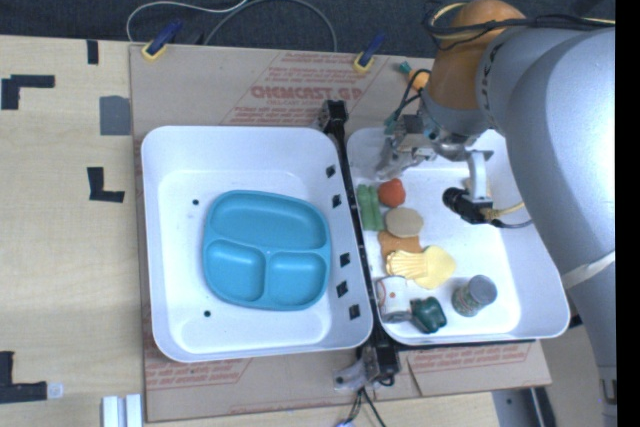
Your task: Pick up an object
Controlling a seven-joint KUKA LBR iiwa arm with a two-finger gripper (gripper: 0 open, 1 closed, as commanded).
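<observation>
Two white bins, one blue divided plate, and roughly seven small objects.

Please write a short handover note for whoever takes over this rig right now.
Gripper: low over the far end of the right bin; finger state unclear, nothing seen held.
Right bin: red ball, green piece, tan disc, yellow toy, grey can, dark green item.
Left bin: blue divided plate.
Done: no pick visible.
Left: grasp and lift one object.

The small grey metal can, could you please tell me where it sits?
The small grey metal can sits in the right white bin, near its front, right of the dark green block.
</observation>
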